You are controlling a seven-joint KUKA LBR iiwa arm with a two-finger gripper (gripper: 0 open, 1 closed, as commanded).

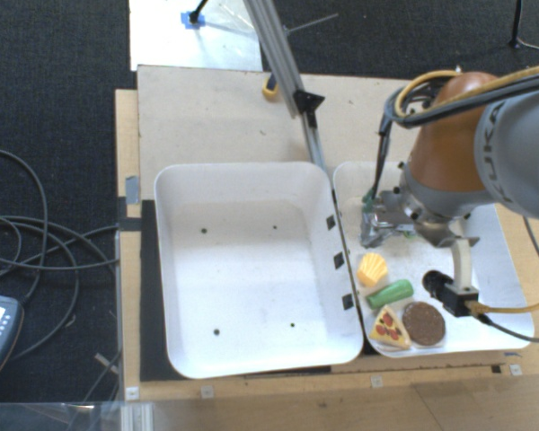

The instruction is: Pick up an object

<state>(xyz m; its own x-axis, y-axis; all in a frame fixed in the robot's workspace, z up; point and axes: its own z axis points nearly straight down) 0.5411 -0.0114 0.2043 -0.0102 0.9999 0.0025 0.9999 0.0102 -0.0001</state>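
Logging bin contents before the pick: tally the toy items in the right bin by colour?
Yellow: 1, ridged piece
Green: 1, cylinder
Brown: 1, round patty
Red and yellow: 1, pizza slice
Total: 4

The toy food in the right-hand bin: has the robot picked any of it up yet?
Not yet, it seems. The yellow piece, green piece, pizza slice and brown patty all lie in the bin. The gripper hovers just above them; grasping and lifting remain.

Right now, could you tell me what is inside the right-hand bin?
The right-hand bin holds a yellow ridged piece, a green piece, a pizza slice and a brown disc. The arm covers the bin's far part.
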